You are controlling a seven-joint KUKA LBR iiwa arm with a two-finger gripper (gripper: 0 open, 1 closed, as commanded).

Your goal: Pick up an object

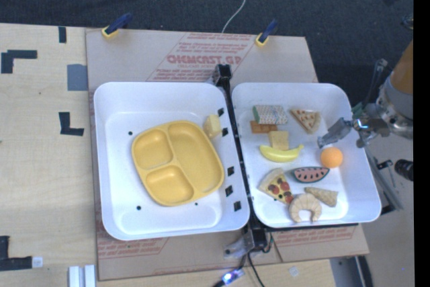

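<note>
**Gripper poised at the right bin's outer wall, orange ball right below it**

The gripper sits low over the right rim of the right bin, reaching in from the right, and whether it is apart or together cannot be told from this angle. Nothing is seen between the fingers. Just below and slightly left of it lies the orange ball, very near the tip, close to the bin's right wall.

Moving outward: the watermelon slice lies just left of and below the ball, with a cracker wedge and a shrimp toward the bin's front edge. The pizza slice sits near the front left. The banana lies mid-bin, touching a yellow cheese block above it. Toward the back edge, a sandwich piece and a triangular toast. Open white floor runs along the back right corner and front right corner.

The left bin carries a yellow divided plate in the middle, a small pale cube by its right wall, and plenty of free room around the edges.
</note>
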